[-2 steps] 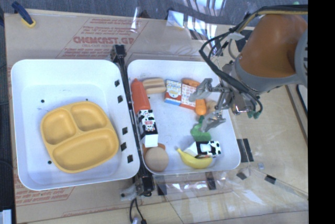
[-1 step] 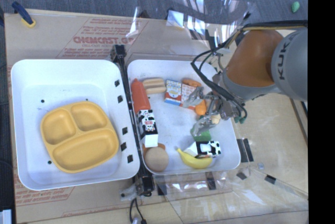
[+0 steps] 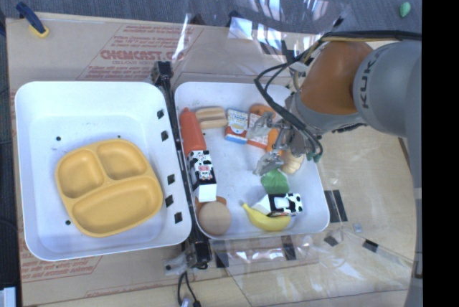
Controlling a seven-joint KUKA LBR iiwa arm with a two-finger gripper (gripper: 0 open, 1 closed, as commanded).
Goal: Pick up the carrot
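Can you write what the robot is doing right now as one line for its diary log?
task: pick up carrot | claw: low in right bin, above green item | carrot: lying near bin's far wall, not held | tray: left bin

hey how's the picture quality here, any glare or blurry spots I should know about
Camera view: bright glare streaks on the clear plastic sheet behind the bins; the white right bin and left bin are evenly lit with soft shadows. The yellow divided plate is sharp. The gripper and the small items under it are soft and cluttered, hard to resolve.
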